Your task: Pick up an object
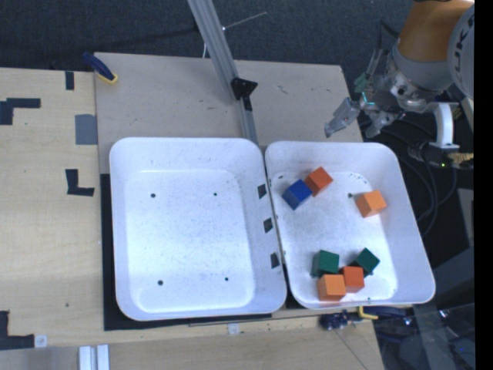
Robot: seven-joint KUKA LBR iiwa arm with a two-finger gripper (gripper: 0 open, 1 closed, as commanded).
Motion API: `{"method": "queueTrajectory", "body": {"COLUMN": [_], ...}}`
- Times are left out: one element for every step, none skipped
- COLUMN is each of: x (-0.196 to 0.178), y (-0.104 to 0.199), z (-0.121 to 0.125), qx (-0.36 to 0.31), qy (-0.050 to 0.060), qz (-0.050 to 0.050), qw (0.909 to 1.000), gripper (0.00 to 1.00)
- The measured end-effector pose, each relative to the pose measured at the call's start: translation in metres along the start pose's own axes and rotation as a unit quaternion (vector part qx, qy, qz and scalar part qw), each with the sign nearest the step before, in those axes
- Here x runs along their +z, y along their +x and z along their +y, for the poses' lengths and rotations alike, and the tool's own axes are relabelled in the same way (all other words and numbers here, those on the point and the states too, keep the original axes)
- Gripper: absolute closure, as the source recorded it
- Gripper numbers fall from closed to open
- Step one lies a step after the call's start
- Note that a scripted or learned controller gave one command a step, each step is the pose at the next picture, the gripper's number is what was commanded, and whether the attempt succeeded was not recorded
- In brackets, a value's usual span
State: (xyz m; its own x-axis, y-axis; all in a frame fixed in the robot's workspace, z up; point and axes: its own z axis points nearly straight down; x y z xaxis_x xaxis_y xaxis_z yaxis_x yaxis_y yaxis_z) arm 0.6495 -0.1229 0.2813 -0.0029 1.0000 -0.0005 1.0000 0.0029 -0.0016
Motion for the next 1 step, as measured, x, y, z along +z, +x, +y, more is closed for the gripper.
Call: {"method": "queueTrajectory", "body": {"x": [0.0000], "y": [-0.0002], "z": [0.0000], "qx": [0.000], "qy": [0.000], "qz": [0.000], "qw": [1.0000], "gripper": [0.00]}}
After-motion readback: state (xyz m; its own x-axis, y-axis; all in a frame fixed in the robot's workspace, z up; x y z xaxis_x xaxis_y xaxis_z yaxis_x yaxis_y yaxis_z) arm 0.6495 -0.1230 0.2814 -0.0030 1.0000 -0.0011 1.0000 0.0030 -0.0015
